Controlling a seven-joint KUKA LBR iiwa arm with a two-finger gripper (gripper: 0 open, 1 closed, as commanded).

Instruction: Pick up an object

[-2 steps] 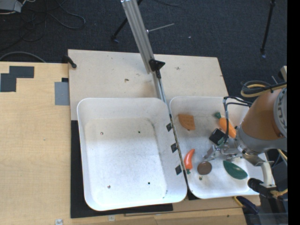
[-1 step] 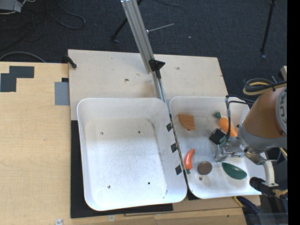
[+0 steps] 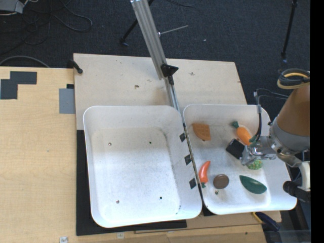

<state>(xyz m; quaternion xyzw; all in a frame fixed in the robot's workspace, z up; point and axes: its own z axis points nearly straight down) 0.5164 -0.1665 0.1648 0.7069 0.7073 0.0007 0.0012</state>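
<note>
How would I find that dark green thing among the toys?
Look in the right bin, the one holding the toys. Near its front right corner lies the dark green leaf-shaped piece, just right of the round brown object. It is the only flat, pointed, teal-green item there.

green object [image 3: 255, 163] half hidden under claw [image 3: 251, 156], claw's grip unclear

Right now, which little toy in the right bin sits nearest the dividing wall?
The red chili pepper, leaning against the divider; the brown round piece lies further in.
</note>
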